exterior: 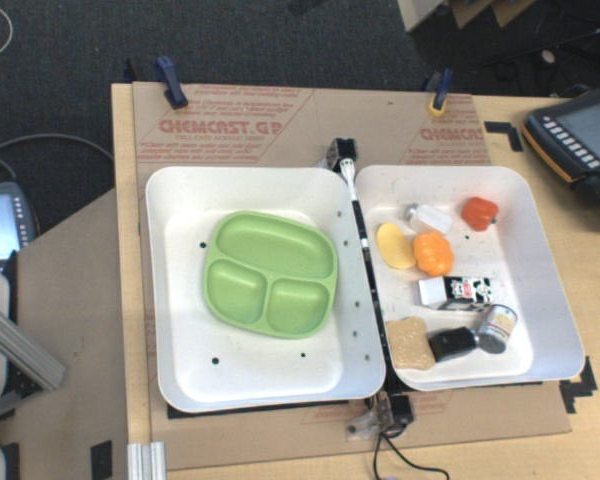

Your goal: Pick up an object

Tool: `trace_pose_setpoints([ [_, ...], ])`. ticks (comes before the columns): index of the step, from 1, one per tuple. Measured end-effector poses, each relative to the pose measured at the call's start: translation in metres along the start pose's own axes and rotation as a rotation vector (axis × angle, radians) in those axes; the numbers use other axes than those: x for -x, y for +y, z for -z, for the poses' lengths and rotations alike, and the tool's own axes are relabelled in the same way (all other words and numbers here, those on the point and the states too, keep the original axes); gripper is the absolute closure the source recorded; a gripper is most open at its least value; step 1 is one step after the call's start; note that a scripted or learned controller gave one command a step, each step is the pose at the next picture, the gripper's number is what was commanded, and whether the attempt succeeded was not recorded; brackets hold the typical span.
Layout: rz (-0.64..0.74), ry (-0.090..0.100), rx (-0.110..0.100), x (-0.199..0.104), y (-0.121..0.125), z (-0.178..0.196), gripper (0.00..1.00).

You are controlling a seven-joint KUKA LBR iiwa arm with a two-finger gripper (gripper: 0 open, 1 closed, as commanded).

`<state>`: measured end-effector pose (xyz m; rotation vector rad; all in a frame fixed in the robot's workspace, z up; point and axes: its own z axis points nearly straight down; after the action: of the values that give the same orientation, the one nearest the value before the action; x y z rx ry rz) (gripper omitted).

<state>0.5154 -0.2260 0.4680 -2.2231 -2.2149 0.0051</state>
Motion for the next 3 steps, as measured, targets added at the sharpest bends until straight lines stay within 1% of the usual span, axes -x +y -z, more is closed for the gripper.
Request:
trace_pose_setpoints([
  [1,0.006,-0.005,0.01,-0.002,0.001,0.015,1.0],
  [3,0.007,-0.011,0.017,-0.001,0.002,0.037,1.0],
])
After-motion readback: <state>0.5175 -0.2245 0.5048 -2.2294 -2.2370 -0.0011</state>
